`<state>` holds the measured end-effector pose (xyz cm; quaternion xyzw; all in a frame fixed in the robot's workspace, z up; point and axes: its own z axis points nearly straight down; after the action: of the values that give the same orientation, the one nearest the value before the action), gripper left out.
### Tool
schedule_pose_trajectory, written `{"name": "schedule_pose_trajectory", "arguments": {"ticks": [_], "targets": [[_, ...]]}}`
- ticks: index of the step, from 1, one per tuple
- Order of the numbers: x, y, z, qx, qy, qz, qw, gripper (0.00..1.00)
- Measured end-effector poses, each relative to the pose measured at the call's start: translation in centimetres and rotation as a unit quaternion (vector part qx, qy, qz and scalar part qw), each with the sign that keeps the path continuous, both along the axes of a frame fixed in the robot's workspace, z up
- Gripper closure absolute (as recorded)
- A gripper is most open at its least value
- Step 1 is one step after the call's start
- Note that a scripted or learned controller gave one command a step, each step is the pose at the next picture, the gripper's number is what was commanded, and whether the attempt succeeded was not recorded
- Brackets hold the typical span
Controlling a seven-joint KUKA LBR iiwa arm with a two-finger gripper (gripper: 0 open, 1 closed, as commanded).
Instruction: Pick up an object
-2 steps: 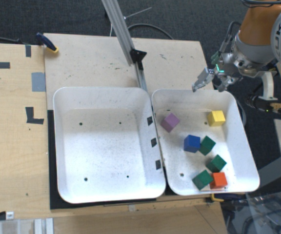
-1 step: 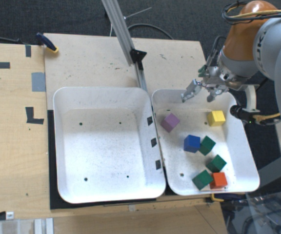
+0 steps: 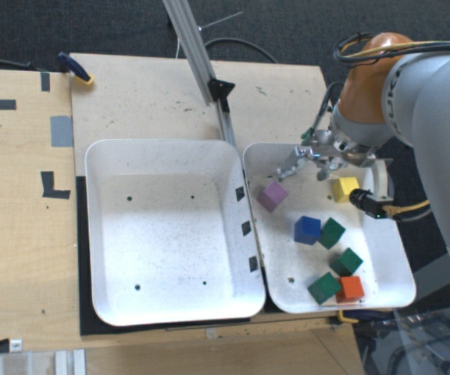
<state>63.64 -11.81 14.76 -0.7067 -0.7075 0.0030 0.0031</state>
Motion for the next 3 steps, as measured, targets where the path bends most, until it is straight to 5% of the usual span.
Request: {"name": "schedule_pose_trajectory", "arguments": {"ticks": [1,2,3], "targets": [[0.4,0.0,-3.3,-0.0017,-0.01,0.0,0.9999,0.0],[0.0,0.1,-3.1,0.0004,-0.002,0.001,1.0,1.0],[0.9,-0.3,2.4,-0.0006,-0.006,0.0,1.0,1.0]]}}
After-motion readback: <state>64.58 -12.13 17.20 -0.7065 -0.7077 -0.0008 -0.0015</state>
